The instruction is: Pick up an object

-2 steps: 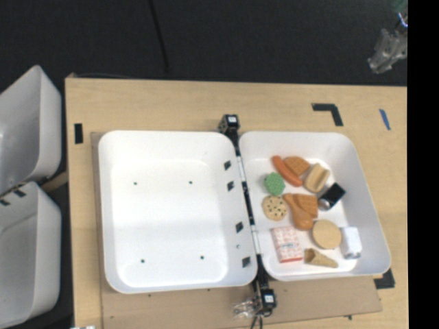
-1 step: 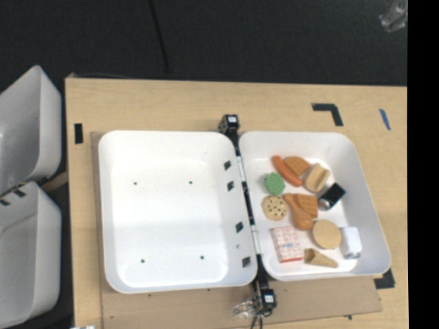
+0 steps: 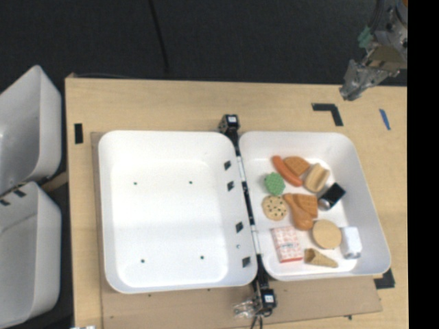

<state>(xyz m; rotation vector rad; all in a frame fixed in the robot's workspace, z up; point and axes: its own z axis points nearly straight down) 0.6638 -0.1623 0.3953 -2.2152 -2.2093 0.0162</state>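
The desk (image 3: pixel 171 98) spreads tan under me, carrying two white bins side by side. The left bin (image 3: pixel 164 211) has a bare floor; the right bin (image 3: pixel 357 163) carries everything I might take. Its pile runs from an orange carrot-shaped piece (image 3: pixel 286 171) and a bread slice (image 3: pixel 316 177) at the far end, through a green round (image 3: pixel 275 183), a speckled cookie (image 3: pixel 275 208) and a tan disc (image 3: pixel 326 235), down to a pink-printed packet (image 3: pixel 287 244) and a cone (image 3: pixel 320 258) at the near rim. My claw (image 3: pixel 358 81) hangs high beyond the bin's far right corner, carrying nothing; I cannot tell how it is set. The pile lies toward the camera and leftward from it, so I judge the move is a reach inward, then down.
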